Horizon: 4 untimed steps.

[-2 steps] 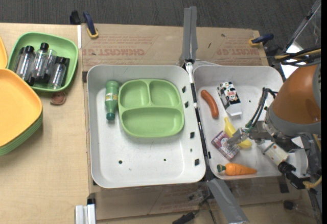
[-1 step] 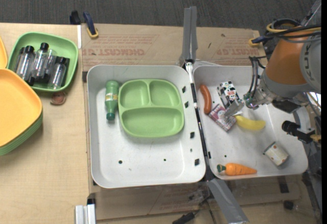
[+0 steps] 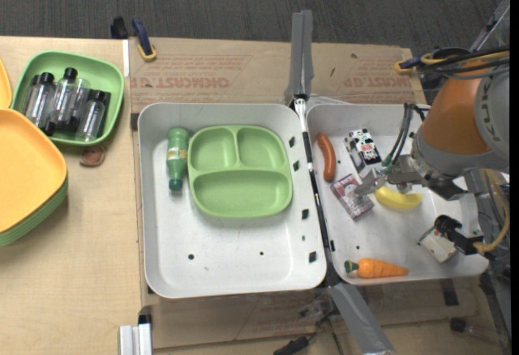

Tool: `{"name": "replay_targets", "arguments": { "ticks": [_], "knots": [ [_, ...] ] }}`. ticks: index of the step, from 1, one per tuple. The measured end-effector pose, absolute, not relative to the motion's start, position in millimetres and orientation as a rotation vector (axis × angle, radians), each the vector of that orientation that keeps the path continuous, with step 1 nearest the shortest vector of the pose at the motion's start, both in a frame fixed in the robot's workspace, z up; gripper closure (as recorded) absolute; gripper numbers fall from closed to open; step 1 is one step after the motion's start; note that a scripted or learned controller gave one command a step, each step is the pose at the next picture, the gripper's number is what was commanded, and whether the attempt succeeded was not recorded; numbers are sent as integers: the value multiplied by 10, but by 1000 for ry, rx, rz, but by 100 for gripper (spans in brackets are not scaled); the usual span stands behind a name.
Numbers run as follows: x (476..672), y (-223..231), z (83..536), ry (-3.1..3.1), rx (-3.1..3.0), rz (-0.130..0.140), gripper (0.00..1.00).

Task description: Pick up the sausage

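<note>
Apparently the gripper (image 3: 379, 181), jaws' state impossible to tell, is hovering beside the banana (image 3: 398, 198), needing to be reaching left toward the sausage (image 3: 327, 157).

The arm (image 3: 454, 122) reaches in from the right, claw (image 3: 375, 181) low.

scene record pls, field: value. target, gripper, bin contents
target: sausage, lying along left wall of right bin, untouched
gripper: gripper above right bin, between pink packet and banana; not on sausage
right bin other: black-and-white packet, carrot, small white object
left bin: green divided plate, green bottle beside it
</note>
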State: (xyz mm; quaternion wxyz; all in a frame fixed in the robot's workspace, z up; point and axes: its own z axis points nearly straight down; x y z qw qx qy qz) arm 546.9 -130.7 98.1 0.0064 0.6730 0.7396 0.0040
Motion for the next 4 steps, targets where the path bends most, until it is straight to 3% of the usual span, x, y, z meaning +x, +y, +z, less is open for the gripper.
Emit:
{"name": "replay_targets", "arguments": {
  "ticks": [1, 2, 3, 4],
  "knots": [
    [5471, -1300, 1073, 2316, 2109, 15, 100],
    [5471, -1300, 1073, 2316, 2109, 15, 0],
    [4944, -1149, 903, 2156, 2290, -4, 0],
    [5211, -1864, 1185, 2108, 2330, -3, 0]
  ]
}}
